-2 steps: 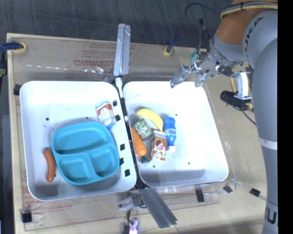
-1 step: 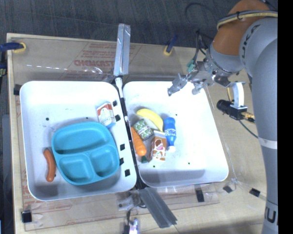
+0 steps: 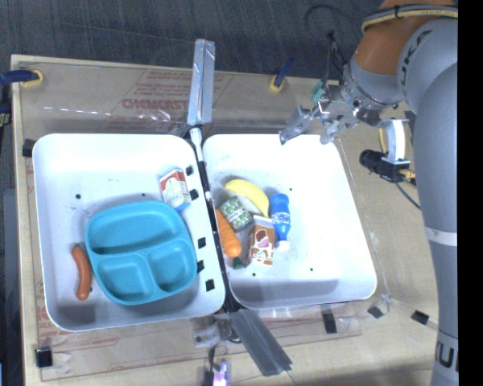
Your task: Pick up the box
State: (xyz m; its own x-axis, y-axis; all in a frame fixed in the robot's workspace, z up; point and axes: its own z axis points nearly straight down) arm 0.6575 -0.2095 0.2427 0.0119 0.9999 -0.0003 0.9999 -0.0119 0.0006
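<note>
Box [image 3: 262, 242] lies below-left of my jaws, well apart, among clutter | my gripper [image 3: 309, 127] hangs spread wide, holding nothing, over the bin [image 3: 338, 215] rim | step: approach; next, descend onto it.

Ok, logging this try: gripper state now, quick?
Gripper: open, holding nothing, above the right bin's far edge.

In the left bin [image 3: 56, 159]: a blue divided plate [image 3: 141, 252] toward the front, with an orange-brown sausage [image 3: 82, 272] just beside its left edge. In the right bin [image 3: 330, 215]: a yellow banana [image 3: 245, 193] close against a blue bottle [image 3: 279, 215] on its right, and along the left wall probably a carrot [image 3: 228, 236]. At the far-left corner of the bench [image 3: 105, 95], a blue-and-yellow clamp [image 3: 20, 77].
</note>
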